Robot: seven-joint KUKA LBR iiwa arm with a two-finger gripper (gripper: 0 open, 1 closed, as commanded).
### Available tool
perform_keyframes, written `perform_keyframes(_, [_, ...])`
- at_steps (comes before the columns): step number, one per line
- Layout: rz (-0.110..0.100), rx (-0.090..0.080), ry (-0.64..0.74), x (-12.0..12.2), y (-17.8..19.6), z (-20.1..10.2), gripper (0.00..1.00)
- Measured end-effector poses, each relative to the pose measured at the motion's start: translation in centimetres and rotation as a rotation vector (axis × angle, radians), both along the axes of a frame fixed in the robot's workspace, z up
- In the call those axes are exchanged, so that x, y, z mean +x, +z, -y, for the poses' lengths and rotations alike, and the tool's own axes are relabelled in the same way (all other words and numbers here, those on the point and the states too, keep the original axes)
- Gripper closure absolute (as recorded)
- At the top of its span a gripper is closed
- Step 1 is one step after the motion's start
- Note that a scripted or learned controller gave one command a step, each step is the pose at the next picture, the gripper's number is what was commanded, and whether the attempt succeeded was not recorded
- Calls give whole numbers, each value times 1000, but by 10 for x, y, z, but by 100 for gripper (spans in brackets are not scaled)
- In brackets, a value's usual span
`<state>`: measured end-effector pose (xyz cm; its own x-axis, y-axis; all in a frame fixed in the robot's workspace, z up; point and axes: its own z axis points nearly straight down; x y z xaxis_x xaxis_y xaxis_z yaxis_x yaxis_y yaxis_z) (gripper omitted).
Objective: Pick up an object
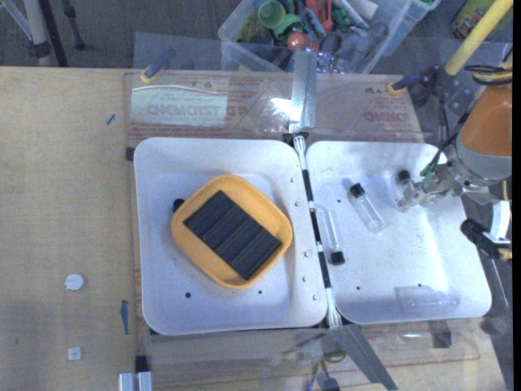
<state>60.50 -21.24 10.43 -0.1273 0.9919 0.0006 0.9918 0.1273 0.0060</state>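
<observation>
The gripper (409,192) sits at the right of the frame, low over the upper part of the right bin (456,300); whether it is released or clenched cannot be told from this slant. Nothing appears held by it. Nearest to it is a small clear vial with a black cap (365,206), lying just to its left on the bin floor, long axis running from upper left to lower right. Farther left, in the left bin (155,243), rests a yellow tray with a dark slatted top (231,230), well apart.

A clear tub of toys (326,10) sits beyond the wooden bench (57,186).
</observation>
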Motion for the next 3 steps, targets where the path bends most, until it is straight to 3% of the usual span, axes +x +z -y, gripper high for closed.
perform_keyframes(1, [-10,-1,-73,41,47,-74,100])
perform_keyframes(2, [-5,-2,-133,58,98,-140,100])
perform_keyframes(3, [-3,-2,-159,62,112,-192,100])
